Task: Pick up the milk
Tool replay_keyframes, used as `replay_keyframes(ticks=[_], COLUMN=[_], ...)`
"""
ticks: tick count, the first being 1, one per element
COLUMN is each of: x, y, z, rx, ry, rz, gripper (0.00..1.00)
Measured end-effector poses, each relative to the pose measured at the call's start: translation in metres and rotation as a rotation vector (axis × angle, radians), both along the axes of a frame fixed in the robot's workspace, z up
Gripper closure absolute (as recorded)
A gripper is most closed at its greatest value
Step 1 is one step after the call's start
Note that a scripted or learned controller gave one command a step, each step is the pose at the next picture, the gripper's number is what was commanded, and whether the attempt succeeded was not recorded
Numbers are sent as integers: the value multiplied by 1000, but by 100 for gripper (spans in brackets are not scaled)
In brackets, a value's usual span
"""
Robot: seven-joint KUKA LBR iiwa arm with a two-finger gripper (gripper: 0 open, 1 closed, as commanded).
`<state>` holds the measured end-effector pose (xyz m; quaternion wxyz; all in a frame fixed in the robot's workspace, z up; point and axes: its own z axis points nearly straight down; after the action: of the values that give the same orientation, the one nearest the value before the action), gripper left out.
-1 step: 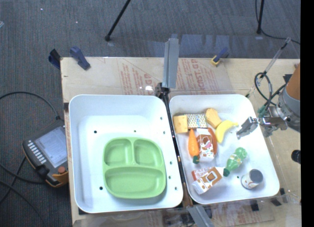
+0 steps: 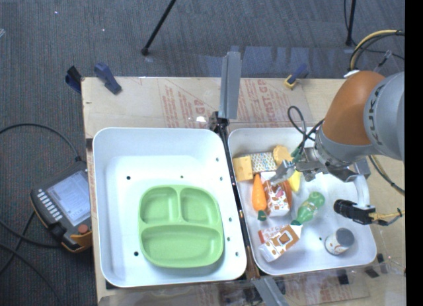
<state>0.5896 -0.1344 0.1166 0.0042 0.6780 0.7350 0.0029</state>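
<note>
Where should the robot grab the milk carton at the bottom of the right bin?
Probably from straight above, jaws closing across the narrow middle of the milk carton. It lies flat and slanted in the right bin, with bare floor along both long sides. The green bottle crowds its upper end, so stay clear of that.

- The bench [image 2: 165,103] is viewed from one fixed camera set high above, looking down at a slant.
- Both white bins [image 2: 109,166] are taken in whole, with dark floor [image 2: 79,27] beyond.
- The arm [image 2: 360,116] is seen entering from the right.
</note>
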Motion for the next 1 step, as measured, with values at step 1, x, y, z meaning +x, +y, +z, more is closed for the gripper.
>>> replay_keyframes(ticks=[1], x=[-21], y=[45], z=[-29], rx=[1], ry=[11], rz=[44], gripper=[0])
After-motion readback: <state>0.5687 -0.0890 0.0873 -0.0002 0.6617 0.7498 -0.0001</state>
